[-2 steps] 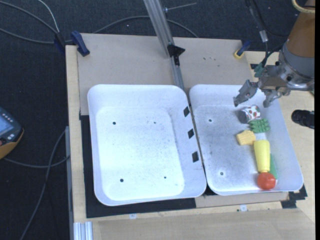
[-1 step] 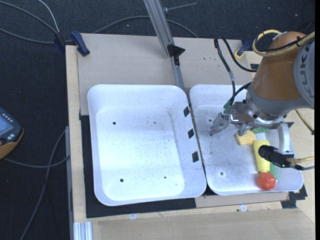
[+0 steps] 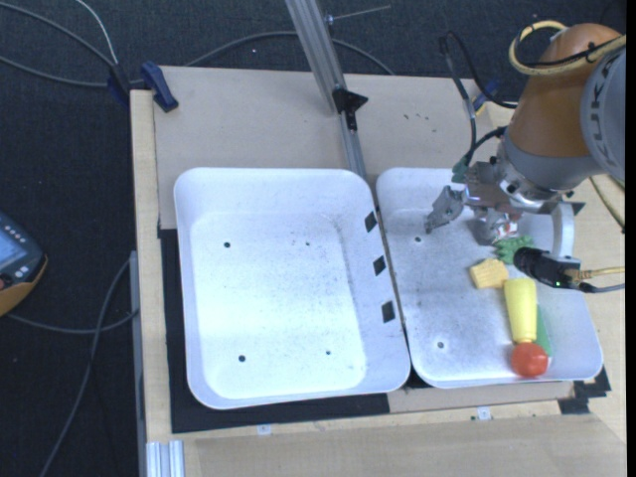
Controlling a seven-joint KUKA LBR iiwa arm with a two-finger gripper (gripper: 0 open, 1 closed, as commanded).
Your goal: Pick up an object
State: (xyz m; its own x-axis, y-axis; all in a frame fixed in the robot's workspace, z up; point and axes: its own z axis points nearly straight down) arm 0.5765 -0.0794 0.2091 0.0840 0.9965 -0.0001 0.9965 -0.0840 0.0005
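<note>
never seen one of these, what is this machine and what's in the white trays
This is a robot arm, grey with an orange band, reaching in from the right. One fixed camera looks down on the bench at a slant. At the arm's end is a gripper, a two-finger claw for picking things up; it hangs over the right bin. I see nothing between its fingers. That bin holds a small pale yellow block, a yellow cylinder, a red ball and something green, partly hidden by the arm. The left bin sits beside it.
</note>
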